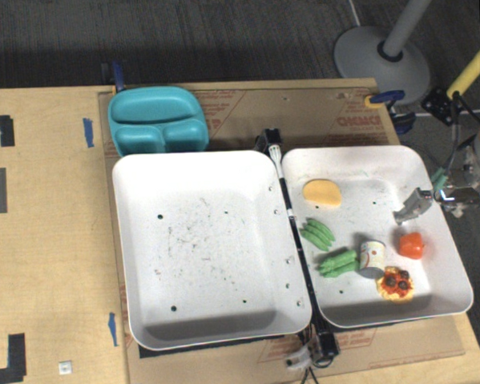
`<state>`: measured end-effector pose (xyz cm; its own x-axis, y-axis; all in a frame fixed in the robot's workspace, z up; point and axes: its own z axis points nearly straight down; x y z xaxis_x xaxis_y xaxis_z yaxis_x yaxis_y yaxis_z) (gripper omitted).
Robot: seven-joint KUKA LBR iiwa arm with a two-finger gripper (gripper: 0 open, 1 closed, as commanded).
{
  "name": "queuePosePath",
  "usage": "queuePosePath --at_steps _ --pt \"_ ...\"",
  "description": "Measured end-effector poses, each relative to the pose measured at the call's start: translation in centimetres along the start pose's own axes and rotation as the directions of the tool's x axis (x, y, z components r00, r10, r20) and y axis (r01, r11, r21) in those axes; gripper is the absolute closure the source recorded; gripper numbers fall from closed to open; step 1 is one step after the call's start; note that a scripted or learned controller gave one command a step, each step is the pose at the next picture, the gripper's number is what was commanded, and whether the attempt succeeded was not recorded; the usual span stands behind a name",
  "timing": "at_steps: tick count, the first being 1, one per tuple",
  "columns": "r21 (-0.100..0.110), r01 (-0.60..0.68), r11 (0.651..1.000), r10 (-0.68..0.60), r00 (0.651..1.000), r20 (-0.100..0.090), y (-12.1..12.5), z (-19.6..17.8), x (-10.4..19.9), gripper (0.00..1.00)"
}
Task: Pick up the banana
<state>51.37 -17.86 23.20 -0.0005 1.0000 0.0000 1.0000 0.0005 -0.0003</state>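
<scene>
Text check: only print in sight is red lettering on the cardboard sheet [316, 111] under the bins, behind the right bin [359, 161]. It's upside down and faint. One block near the sheet's right corner looks like "DRIND" or similar, can't confirm. More red print beside the teal tray [157, 119], too small to read.

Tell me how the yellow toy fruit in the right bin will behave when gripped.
The yellow toy fruit looks smooth and rounded, so it may slip from a pinch. Small and seemingly plastic, it is probably light and stiff. Its low, flattish lie suggests little rolling.
</scene>
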Motion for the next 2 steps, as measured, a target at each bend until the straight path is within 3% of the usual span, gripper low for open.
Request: queuePosePath --at_steps 1,2 --pt "0.001 0.039 0.999 -0.039 0.999 -0.001 -2.0 12.4 5.3 0.0" --pt "-0.002 0.25 0.968 -0.25 0.968 0.0 0.0 4.7 17.7 0.0"
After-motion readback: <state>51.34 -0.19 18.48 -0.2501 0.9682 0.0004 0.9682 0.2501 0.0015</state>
